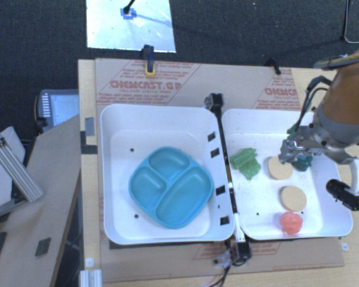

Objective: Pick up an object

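- A pink rounded object (pixel 291 222) is seen in the right bin (pixel 260 232), nearest the camera, close to the front wall.
- Just behind the pink object, a tan disc (pixel 293 198) lies flat on the bin floor.
- A second tan disc (pixel 279 170) is found further back; its far-right edge is overlapped by the gripper (pixel 294 154).
- A green crumpled piece (pixel 246 162) is noted left of that second disc, near the divider between the bins.
- The gripper is positioned low over the second disc; whether it is spread or pressed together cannot be told, and no object is seen held.
- A blue sectioned plate (pixel 170 187) is recorded in the left bin (pixel 116 160).
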